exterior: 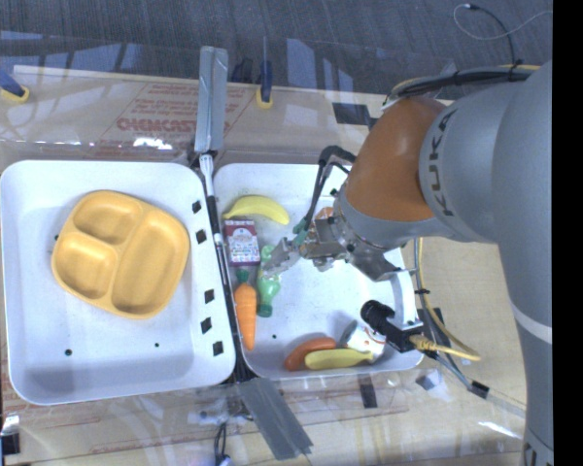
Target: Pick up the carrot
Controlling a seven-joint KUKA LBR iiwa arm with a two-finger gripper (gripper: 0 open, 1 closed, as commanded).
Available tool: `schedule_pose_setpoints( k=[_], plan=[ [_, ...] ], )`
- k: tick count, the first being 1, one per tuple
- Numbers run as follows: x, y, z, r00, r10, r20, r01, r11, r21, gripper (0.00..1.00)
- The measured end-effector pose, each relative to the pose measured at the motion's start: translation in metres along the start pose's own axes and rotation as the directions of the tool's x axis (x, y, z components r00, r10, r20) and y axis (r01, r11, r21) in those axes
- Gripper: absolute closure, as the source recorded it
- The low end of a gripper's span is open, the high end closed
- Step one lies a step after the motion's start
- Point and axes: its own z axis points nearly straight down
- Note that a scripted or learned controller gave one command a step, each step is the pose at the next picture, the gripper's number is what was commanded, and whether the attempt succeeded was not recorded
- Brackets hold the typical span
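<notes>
- The carrot (245,314) is seen lying in the right bin (316,359), against that bin's left wall, at about 8 o'clock from the bin's middle; its green top points to 12 o'clock and its tip to 6 o'clock.
- A green item (267,292) is seen just beside the carrot, on its 3 o'clock side, apparently touching it.
- The pincer (280,256) is found at 1 o'clock from the carrot, near it but apart from it, low over the green item; whether its fingers are spread or closed cannot be told, and nothing is seen held between them.
- The arm (437,173) is seen reaching in from 3 o'clock, its orange band lying over the right bin's upper half.
- A small red and white carton (241,241) is placed at 12 o'clock from the carrot, with a yellow banana (257,208) just above it.
- At 5 o'clock in the right bin a second banana (338,358) lies against an orange-red item (309,350), beside a small white object (364,338).
- A yellow divided plate (121,251) is seen in the left bin (39,367), tilted, near its middle.
- Both bins are carried side by side on the worktop (126,115).
</notes>
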Motion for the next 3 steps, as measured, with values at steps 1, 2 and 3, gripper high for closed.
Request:
schedule_pose_setpoints(
  k=[1,2,3],
  plan=[
    [-0.04,0.077,0.031,0.999,-0.048,0.0,0.048,0.999,0.0,0.0],
    [-0.104,-0.022,0.06,0.997,-0.077,-0.001,0.077,0.997,0.001,0.0],
    [-0.031,0.067,0.095,0.958,-0.287,0.016,0.287,0.958,-0.008,0.0]
  ],
)
